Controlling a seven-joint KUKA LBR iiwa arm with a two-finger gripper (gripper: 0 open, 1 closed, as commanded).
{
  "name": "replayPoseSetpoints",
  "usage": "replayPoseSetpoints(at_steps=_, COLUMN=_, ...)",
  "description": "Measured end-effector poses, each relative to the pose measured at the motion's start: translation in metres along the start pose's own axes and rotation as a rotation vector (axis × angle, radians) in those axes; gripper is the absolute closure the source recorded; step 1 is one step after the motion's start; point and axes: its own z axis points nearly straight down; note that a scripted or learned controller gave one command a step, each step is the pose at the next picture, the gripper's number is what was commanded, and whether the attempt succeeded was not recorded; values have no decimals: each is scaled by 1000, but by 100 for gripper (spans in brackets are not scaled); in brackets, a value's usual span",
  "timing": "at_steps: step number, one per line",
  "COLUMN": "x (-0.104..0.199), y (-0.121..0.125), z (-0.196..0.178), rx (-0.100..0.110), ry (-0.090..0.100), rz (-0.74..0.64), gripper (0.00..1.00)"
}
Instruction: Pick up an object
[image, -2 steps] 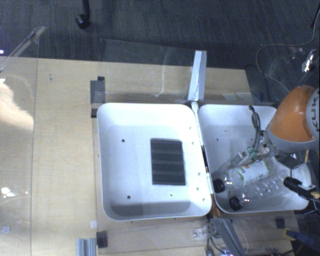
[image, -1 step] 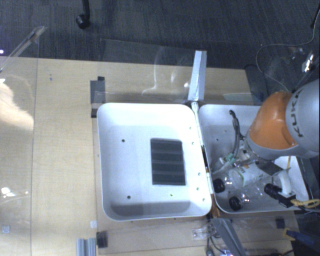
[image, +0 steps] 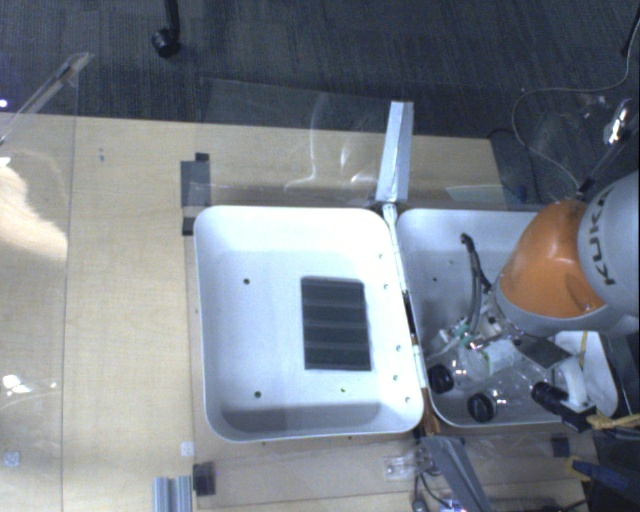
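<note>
A: Black and ribbed, the flat rectangular pad (image: 336, 323) lies near the middle of the left bin (image: 225, 300), long edges running front to back, apart from every wall.

B: How would it handle?

A: Probably light and fairly stiff; three grooves cross its matte face. It sits low, so a grasp across the narrow width, at the long edges, looks soundest. The bin's floor is smooth, glossy white plastic, so the pad may slide if nudged.

B: And to the right?

A: The right bin (image: 440, 240) holds the arm (image: 560, 270), grey with an orange band, and the gripper (image: 480, 350) low over its floor, amid wires and clear glinting parts. Whether that pincer is released or clenched, I cannot tell.
</note>
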Motion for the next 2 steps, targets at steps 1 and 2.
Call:
replayPoseSetpoints(at_steps=1, x=1, y=4, z=-12, rx=-6, ry=0, rz=-1, gripper=100)
replayPoseSetpoints(at_steps=2, x=1, y=4, z=-12, rx=-6, ry=1, rz=-2, gripper=0)
